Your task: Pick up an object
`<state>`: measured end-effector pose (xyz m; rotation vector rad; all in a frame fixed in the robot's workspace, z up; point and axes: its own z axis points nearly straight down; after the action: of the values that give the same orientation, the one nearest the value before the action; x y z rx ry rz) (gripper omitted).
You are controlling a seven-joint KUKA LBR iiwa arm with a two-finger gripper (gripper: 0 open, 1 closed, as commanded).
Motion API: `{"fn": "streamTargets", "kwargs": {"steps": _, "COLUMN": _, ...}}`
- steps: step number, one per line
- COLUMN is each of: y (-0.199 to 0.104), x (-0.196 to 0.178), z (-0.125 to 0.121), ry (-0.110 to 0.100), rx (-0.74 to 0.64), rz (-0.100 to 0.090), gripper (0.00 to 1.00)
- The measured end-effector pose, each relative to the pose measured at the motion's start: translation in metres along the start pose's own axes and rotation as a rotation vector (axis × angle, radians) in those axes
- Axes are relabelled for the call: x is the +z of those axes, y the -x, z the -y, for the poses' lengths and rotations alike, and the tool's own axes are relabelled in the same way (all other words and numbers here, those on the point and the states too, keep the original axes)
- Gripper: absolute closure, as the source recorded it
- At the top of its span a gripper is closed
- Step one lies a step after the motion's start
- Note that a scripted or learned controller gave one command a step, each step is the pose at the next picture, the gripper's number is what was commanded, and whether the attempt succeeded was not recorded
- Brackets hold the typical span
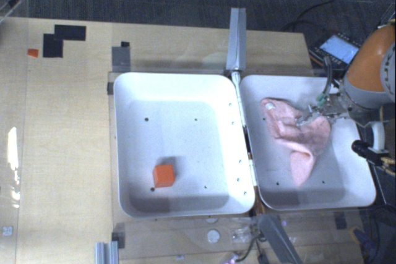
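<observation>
My gripper point(311, 113) was down in the right bin point(346, 195), its tips on the upper part of the pink cloth point(296, 136); whether they were spread or pinching it, I could not tell. The cloth lay crumpled across that bin's middle. An orange block point(164, 175) sat near the left bin's point(124, 133) front-left corner.

Left bin point(127, 133): orange cube point(164, 175) at 7 o'clock of floor, alone. Right bin point(346, 195): pink cloth point(296, 136) crumpled near centre, tail trailing toward 6 o'clock. Gripper point(312, 112) low over cloth's 1 o'clock edge, touching fabric. Arm enters from 3 o'clock.
</observation>
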<state>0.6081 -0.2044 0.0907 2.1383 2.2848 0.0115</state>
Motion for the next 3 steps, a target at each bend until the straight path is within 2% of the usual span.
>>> {"fn": "streamTargets", "kwargs": {"steps": 1, "y": -0.002, "x": -0.002, "z": 0.04, "ry": 0.003, "rx": -0.118, "rz": 0.001, "gripper": 0.0}}
{"fn": "streamTargets", "kwargs": {"steps": 2, "y": -0.027, "x": -0.001, "z": 0.033, "ry": 0.004, "rx": -0.143, "rz": 0.001, "gripper": 0.0}}
{"fn": "streamTargets", "kwargs": {"steps": 3, "y": -0.043, "x": -0.001, "z": 0.008, "ry": 0.003, "rx": -0.175, "rz": 0.0, "gripper": 0.0}}
